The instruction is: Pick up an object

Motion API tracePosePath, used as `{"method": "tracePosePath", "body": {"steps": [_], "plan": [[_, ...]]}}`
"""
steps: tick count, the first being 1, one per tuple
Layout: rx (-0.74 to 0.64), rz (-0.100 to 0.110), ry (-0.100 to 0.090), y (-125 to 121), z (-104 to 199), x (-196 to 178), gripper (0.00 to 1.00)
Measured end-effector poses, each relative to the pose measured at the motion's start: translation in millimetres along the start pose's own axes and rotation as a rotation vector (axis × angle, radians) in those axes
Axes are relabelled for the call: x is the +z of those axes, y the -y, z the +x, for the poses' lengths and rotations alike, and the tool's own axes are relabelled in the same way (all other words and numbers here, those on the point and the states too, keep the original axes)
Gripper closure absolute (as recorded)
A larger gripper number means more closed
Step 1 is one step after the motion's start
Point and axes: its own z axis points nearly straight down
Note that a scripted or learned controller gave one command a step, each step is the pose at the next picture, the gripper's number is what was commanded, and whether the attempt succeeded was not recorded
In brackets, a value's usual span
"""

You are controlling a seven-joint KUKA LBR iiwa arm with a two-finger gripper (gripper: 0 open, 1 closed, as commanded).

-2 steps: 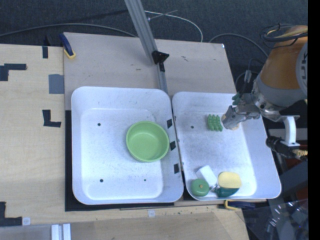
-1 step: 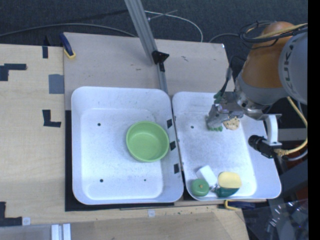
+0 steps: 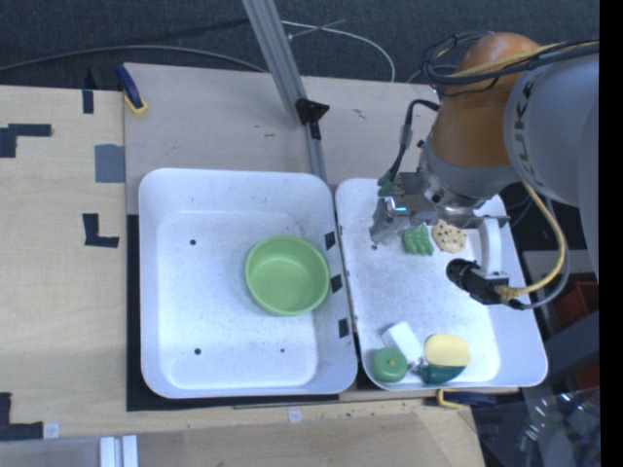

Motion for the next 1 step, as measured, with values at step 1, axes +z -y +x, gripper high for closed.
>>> {"method": "tracePosePath", "body": {"steps": [1], "plan": [[0.001,0.001,0.001,-15.2,56.1,9.4,1.00]]}}
